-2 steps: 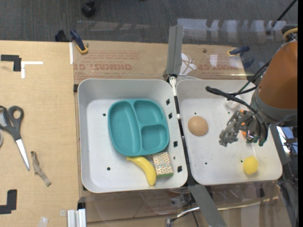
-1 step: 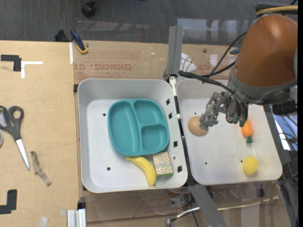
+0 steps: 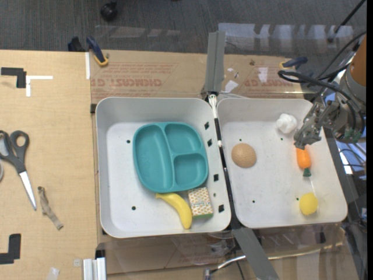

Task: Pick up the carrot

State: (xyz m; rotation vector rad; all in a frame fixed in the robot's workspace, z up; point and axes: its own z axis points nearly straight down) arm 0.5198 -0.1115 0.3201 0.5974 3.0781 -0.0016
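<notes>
orange carrot [image 3: 303, 158] sits in the right bin [image 3: 262, 212], close to its right wall, long axis running roughly up-down in the camera view with the green end lower. tool [image 3: 305, 139] hangs right above its upper end, nearly touching; can't tell how its jaws stand. a short drop should do it.

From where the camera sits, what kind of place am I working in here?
Likely a robotics lab bench, not a kitchen: two white bins hold toy-like food such as the carrot and banana, scissors lie on a cardboard-covered bench, and cables run behind.
</notes>
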